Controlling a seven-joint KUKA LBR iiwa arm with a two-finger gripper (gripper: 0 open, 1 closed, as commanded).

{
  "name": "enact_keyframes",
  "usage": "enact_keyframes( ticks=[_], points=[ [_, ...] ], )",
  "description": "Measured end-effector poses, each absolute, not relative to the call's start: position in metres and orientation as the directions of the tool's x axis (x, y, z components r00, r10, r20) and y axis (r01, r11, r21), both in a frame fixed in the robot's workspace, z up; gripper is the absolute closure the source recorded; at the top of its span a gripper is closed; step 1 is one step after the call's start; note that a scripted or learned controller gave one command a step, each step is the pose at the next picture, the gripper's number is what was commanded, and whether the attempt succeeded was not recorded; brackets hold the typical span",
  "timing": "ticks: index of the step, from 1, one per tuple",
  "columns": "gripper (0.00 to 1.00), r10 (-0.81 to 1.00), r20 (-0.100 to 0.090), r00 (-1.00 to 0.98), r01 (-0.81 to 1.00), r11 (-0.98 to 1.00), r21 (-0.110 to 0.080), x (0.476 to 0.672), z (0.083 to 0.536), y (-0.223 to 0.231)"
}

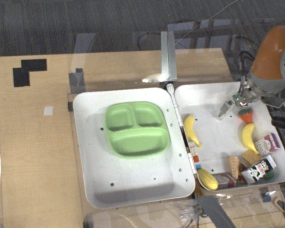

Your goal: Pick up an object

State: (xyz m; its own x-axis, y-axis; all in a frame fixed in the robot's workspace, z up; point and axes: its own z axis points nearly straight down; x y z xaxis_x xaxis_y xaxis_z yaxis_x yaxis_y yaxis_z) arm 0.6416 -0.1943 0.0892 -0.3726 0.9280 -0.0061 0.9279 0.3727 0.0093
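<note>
My gripper (233, 106) hangs over the back right part of the right bin (206, 97), its fingers spread open with nothing between them. One grey finger (225, 109) points down-left over bare bin floor. An orange carrot-like toy with a green top (246, 115) lies just right of the gripper, touching or nearly touching the other finger. A yellow banana (248, 137) lies below the carrot. A second banana (190, 130) rests along the bin's left wall.
Along the right bin's front lie a yellow fruit (207, 179), a cone (234, 165), a black-and-white carton (260, 169) and a pink carton (267, 144). The left bin (97, 190) holds a green divided plate (136, 128). A metal divider (180, 132) separates the bins.
</note>
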Motion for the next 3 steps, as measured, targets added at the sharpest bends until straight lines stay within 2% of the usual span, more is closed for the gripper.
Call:
enact_keyframes(
  ticks=[1,2,3],
  points=[
    [0.00,0.920,-0.007,-0.392,0.920,0.392,0.012,0.531,0.092,-0.181],
    [1.00,0.921,-0.008,-0.390,0.920,0.390,0.020,0.534,0.104,-0.180],
    [1.00,0.998,-0.002,0.057,0.998,-0.057,0.013,0.510,0.093,-0.153]
  ],
)
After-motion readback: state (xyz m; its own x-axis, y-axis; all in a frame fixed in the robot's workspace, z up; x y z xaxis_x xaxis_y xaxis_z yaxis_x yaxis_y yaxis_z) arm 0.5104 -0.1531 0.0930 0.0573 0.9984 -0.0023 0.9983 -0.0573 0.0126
